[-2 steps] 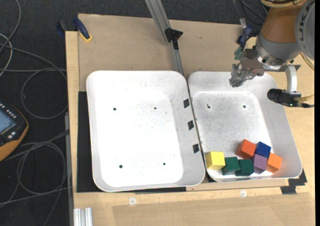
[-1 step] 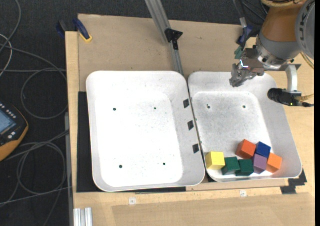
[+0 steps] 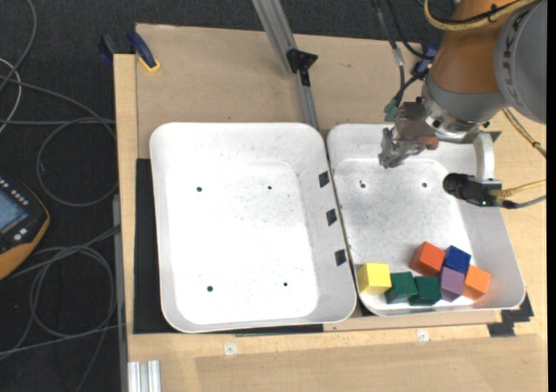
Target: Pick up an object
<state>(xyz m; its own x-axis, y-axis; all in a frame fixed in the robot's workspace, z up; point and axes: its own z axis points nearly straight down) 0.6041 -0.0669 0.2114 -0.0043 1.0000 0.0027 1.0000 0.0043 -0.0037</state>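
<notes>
Hovering at the right bin's far end, the gripper holds nothing visible; its state is unclear. Blocks lie well nearer the camera.

A light wooden bench is carrying 2 shallow white bins lying side by side, the left bin and the right bin, with a blue-and-yellow clamp sitting at its far left corner.

Grey arm, orange band, seemingly dark gripper.
</notes>
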